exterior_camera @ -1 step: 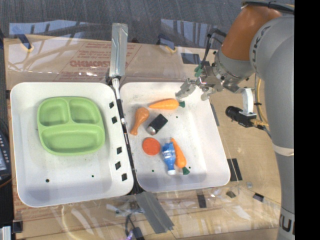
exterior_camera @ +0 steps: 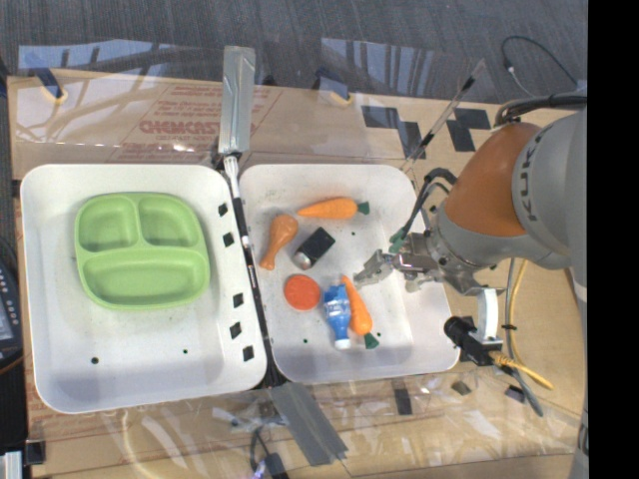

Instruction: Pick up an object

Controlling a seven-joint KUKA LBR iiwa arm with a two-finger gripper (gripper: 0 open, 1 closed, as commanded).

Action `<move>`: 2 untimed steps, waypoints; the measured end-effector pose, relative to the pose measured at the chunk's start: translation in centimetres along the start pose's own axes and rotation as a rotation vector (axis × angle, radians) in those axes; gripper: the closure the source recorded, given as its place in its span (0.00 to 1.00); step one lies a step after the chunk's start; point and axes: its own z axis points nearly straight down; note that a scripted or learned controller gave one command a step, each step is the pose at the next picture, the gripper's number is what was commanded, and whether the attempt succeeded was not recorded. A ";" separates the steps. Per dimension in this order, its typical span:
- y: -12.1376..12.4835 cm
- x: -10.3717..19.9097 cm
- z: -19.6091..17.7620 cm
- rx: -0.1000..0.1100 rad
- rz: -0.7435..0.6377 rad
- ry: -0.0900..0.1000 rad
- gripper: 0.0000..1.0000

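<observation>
The pincer (exterior_camera: pixel 377 265) hovers over the right bin (exterior_camera: pixel 399 352); whether it is released or clenched cannot be determined. Nearest target: blue bottle (exterior_camera: pixel 337 317) touching a carrot (exterior_camera: pixel 356 307). Crowding probably risks a deflected grasp.

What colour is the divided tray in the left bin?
Light green; the divided tray shows best in the camera view.

Gripper (exterior_camera: pixel 374 265): bare bin floor (exterior_camera: pixel 384 223) lay behind it; toy carrot (exterior_camera: pixel 356 307) and blue bottle (exterior_camera: pixel 337 316) crowded its left.
</observation>
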 end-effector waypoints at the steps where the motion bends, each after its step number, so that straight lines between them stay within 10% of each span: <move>1: -3.6 2.3 6.2 -0.005 0.042 0.001 0.00; 2: -3.5 2.3 5.2 -0.006 0.038 0.000 1.00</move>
